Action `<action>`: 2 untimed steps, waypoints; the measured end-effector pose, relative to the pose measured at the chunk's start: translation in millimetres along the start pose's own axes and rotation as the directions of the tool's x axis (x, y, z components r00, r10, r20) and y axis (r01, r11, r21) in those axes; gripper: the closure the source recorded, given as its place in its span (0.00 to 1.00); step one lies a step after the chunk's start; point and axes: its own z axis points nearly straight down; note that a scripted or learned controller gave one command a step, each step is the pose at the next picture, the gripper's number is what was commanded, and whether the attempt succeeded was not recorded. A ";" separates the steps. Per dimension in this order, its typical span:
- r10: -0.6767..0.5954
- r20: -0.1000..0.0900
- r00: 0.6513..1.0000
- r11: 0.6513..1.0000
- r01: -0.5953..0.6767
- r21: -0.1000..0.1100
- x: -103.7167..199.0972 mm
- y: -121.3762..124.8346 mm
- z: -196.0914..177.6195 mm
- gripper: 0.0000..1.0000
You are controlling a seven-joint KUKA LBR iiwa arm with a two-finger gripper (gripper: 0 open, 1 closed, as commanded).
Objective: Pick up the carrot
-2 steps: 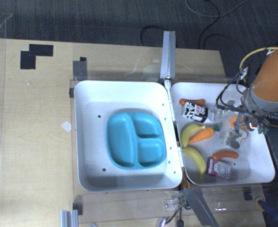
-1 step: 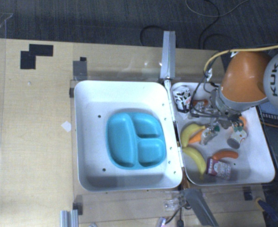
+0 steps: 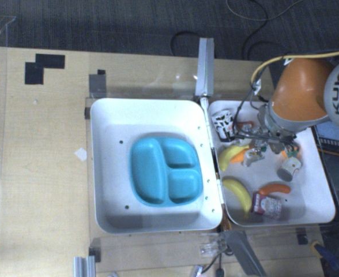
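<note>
Nearest of all, at the front edge of the pale wooden bench (image 3: 37,154): a grey metal bracket (image 3: 241,257), just below the seam between the two bins.

Then to the small orange carrot (image 3: 238,158); found in the shallow white right-hand bin (image 3: 322,206), towards its left wall and in the farther half; lying across the lower end of a curved yellow banana (image 3: 229,155) and touching it; a speck of green just to its right, too small to say whether part of it.

Immediately right of the carrot, the two-finger gripper (image 3: 253,154), low over the bin floor beneath the grey arm's orange band (image 3: 299,91); impossible to tell whether spread or closed; nothing visibly held; whether touching the carrot or just beside it, unclear.

Farther out in the same bin: a second yellow banana (image 3: 238,194), nearer the camera along the left wall; a reddish-orange elongated piece (image 3: 275,188) right of that; a dark red crumpled packet (image 3: 267,206) just below it, near the front wall; a small pale grey cylinder (image 3: 289,167) right of the gripper; a white and black printed object (image 3: 222,122) in the far left corner.

Across the divide, the shallow white left-hand bin (image 3: 109,154), holding a light blue plastic tray with three compartments (image 3: 165,171) near its middle.
</note>
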 end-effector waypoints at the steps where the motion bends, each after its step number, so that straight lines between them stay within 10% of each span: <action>1: 0.274 -0.010 0.962 0.962 -0.274 0.002 -48.6 65.7 -126.5 1.00; 2: 0.267 -0.012 0.964 0.964 -0.267 0.001 -25.3 76.1 -140.4 1.00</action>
